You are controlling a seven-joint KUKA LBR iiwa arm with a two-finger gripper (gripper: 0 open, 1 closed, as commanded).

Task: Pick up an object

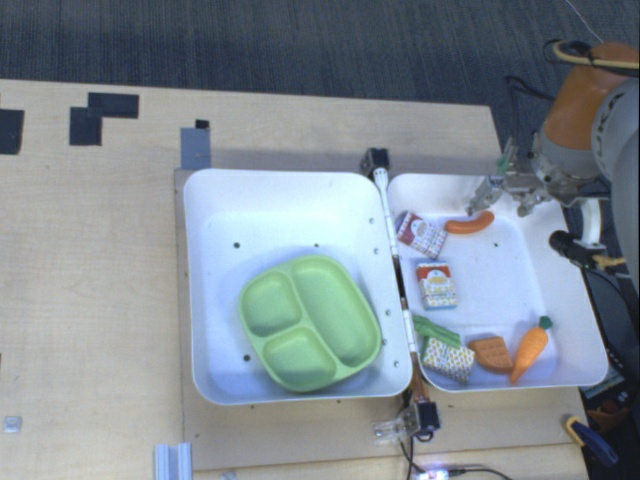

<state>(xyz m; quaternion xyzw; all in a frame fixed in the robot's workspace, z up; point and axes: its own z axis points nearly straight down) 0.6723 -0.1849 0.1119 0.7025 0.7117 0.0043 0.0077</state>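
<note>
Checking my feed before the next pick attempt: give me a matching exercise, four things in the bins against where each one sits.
Things:
1. green divided plate
2. toy carrot
3. toy sausage
4. small orange-and-white packet

Places:
A. far part of the right bin, just by the gripper
B. near right corner of the right bin
C. middle of the right bin's left side
D. lying in the left bin

Pairs: 1-D, 2-B, 3-A, 4-C
</note>
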